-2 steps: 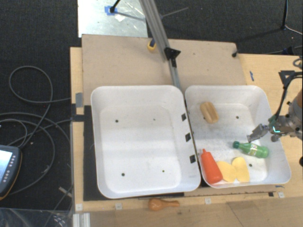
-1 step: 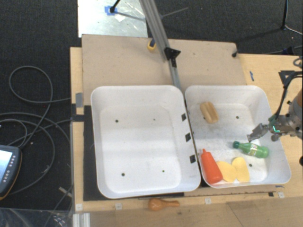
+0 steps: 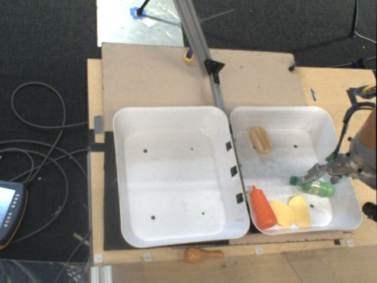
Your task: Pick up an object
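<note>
The right bin (image 3: 283,115) holds a tan bread-like roll (image 3: 260,140) near its back, a green bottle (image 3: 312,186) lying on its side at the right, an orange-red bottle (image 3: 262,207) at the front left, and two yellow pieces (image 3: 292,211) beside it. My gripper (image 3: 318,173) reaches in from the right edge and hangs just above the green bottle, its fingers pointing left. The bottle lies on the bin floor under the fingertips, not lifted.
The left bin (image 3: 172,175) lies beside the right one, with black clips (image 3: 234,170) on the shared rim. A tan pear-shaped object (image 3: 200,254) rests on the bench in front of the bins. A slanted metal pole (image 3: 197,37) crosses the back.
</note>
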You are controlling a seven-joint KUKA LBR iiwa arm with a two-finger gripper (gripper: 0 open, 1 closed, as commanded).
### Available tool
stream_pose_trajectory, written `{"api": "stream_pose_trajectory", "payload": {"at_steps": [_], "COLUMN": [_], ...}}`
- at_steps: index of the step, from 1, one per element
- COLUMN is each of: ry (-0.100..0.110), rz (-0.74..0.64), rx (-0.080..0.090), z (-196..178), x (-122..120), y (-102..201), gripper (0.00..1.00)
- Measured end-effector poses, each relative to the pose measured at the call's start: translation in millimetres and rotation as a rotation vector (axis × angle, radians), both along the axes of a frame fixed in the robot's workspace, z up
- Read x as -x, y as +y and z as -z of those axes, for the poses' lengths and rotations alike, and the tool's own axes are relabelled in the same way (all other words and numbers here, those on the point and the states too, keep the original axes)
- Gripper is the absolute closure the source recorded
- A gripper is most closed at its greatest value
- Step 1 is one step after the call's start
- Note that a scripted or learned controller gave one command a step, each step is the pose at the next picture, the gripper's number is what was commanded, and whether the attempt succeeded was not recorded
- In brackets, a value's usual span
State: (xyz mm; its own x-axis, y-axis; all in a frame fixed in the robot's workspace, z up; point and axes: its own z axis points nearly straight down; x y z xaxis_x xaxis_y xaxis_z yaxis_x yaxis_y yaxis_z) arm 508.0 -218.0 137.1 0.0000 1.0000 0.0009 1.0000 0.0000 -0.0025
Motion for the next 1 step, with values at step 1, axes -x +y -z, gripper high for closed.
{"api": "stream_pose_trajectory", "payload": {"at_steps": [1], "ry": [0.000], "rz": [-0.001], "rx": [0.000], "z": [49.0], "x": [0.1], "y": [0.4], "gripper": [0.00]}}
